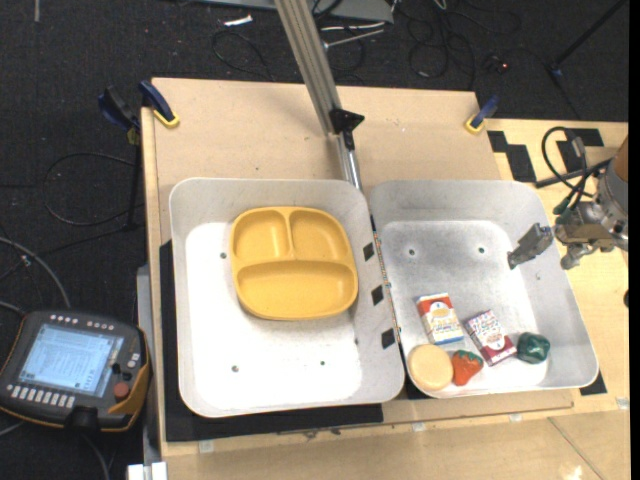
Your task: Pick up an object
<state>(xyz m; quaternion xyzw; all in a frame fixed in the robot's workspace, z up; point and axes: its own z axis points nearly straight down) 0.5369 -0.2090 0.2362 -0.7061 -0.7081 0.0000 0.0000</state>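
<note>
Your worktop (260,128) is a pale wooden board, clamped at its far corners with blue and yellow clamps (158,105), and it sits on a dark carpeted floor (70,28) strewn with black cables. A grey metal pole (310,48) slants down from the top of the view and ends at the far edge of the gap between the two bins. At the lower left, off the board, you have the handheld control tablet (70,368) lying with its screen lit.

The left bin (200,368) holds a yellow divided plate (293,263), lying flat towards the far side of the bin. The right bin (460,213) has its things gathered in the near corner: a red and white carton (440,320), a second small box (490,336) just beside it, a round cream-coloured disc (431,367) touching a small red strawberry-like toy (466,367), and a dark green piece (533,348) near the right wall.

The pincer (548,248) reaches in from your right and hangs over the right wall of the right bin, well apart from that cluster. Its two fingers stand apart with nothing between them.
</note>
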